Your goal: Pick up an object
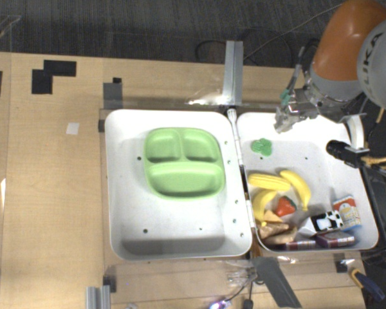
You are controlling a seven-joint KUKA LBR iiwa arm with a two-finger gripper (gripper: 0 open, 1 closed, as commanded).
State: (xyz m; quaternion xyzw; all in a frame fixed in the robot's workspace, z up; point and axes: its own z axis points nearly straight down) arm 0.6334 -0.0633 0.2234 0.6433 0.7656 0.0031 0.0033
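The arm (357, 40) reaches in from the right, its orange band above the far edge of the right bin (309, 143); the gripper (288, 116) hangs over that bin's far left part, near the rim, and whether it is open or closed cannot be told from this slanted view; nothing shows in its grasp; the left bin (125, 192) holds a green divided plate (182, 161), lying flat near its middle with three compartments facing up; in the right bin a small green broccoli-like piece (262, 147) lies alone just below and left of the gripper, apart from it; nearer the front, a bunch of yellow bananas (278, 188) curves around a red strawberry-like piece (285, 206), touching it; beside these, toward the front right corner, sit a small black-and-white carton (327, 221), a white and orange carton (347, 211) and a dark purple bar (334, 240), crowded together; a brown piece (275, 229) lies at the front left of the pile, against the bananas.
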